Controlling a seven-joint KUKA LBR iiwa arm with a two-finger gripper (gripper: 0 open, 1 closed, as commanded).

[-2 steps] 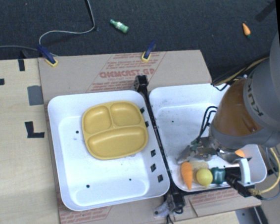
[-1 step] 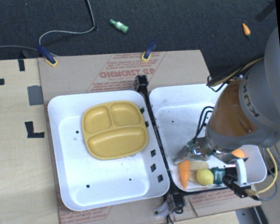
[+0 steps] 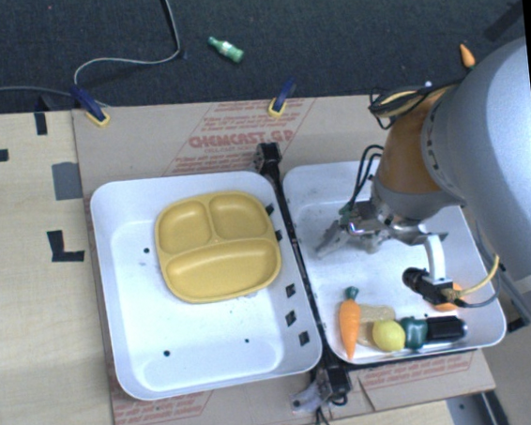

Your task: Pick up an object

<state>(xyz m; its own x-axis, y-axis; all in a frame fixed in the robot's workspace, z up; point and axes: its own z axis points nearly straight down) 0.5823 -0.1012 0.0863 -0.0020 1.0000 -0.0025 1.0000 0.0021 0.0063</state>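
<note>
Nothing has been picked up yet, going by how things lie now. Nearest the camera, along the near edge of the right bin [image 3: 314, 185], a few toys sit in a row. There is a carrot [image 3: 350, 326] with a green top, standing on its tip and leaning a little. Just right of it is a yellow lemon [image 3: 388, 335], with a pale block tucked behind it. Next to the lemon is a dark thing with a green end [image 3: 436, 331]; it is hard to say what it is. All of these rest on the bin floor, and nothing touches them from above. A bit farther back, in the middle of the same bin, is the gripper [image 3: 336, 235]. Its fingers [image 3: 328, 242] are spread apart and point to the left, toward the wall between the two bins. Nothing is between them. The bin floor under them looks bare, so the toys are well apart from the gripper, on its near side. The grey arm [image 3: 514, 152] with its orange band fills the far right. In the left bin [image 3: 121, 269] lies a yellow tray [image 3: 218, 245] with three parts, toward the far side. So the whole job is left, I think: go to a toy, close on it, and lift it. The carrot looks like the closest one to reach.
</note>
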